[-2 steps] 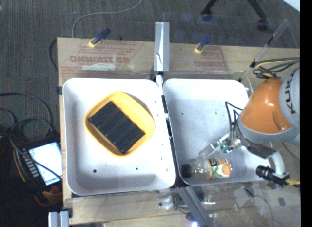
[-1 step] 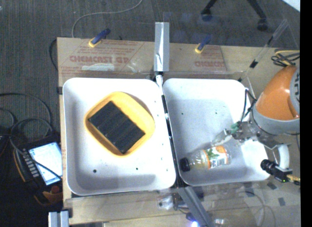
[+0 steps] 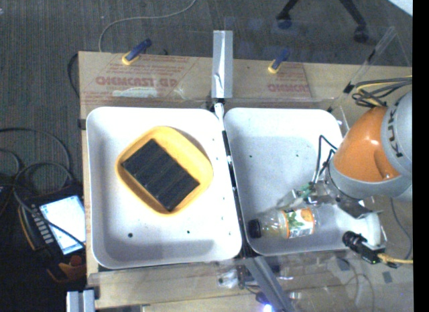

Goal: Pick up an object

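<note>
right bin [image 3: 268, 163]: bottle [image 3: 288, 223] lies beside gripper [image 3: 310, 195].

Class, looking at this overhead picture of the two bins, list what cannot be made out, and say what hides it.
- Gripper: the arm's orange band and wrist cover it; fingers' state unclear.
- Bottle, lying in the right bin: label too small to read.
- Dark ridged block in the yellow dish: what it is stays unclear.

1. The two bins [image 3: 107, 237] look like smooth, matt white plastic.
2. The bottle [image 3: 288, 223] at lower right is clear, glossy plastic.
3. The yellow dish [image 3: 194, 149] at centre left looks like smooth plastic, with a dark ribbed insert [image 3: 161, 174].
4. The table [image 3: 94, 76] top is brown cardboard.
</note>
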Robot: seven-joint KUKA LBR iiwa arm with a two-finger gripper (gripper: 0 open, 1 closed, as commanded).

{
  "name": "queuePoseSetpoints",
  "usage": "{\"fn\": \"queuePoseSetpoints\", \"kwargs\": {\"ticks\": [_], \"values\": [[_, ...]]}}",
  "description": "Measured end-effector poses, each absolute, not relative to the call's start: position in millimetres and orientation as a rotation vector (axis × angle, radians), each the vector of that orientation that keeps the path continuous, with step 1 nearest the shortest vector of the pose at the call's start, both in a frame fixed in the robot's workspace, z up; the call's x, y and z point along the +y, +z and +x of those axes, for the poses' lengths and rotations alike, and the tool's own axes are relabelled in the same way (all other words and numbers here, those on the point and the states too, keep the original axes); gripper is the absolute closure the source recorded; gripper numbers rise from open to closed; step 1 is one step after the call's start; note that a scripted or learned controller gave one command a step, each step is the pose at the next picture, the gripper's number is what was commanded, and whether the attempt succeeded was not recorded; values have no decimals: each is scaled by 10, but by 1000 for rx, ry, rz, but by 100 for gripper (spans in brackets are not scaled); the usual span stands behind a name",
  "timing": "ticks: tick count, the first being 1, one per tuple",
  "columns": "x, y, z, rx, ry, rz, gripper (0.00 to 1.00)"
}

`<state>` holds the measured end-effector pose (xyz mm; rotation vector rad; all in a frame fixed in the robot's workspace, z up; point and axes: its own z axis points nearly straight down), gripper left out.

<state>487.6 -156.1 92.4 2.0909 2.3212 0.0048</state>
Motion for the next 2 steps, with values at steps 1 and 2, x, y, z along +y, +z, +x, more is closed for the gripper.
{"fn": "queuePoseSetpoints", "kwargs": {"ticks": [1,2], "values": [[-1763,922,4905,2093,20,2326,0],[-1762,1030,4920,2092,23,2323,100]]}}
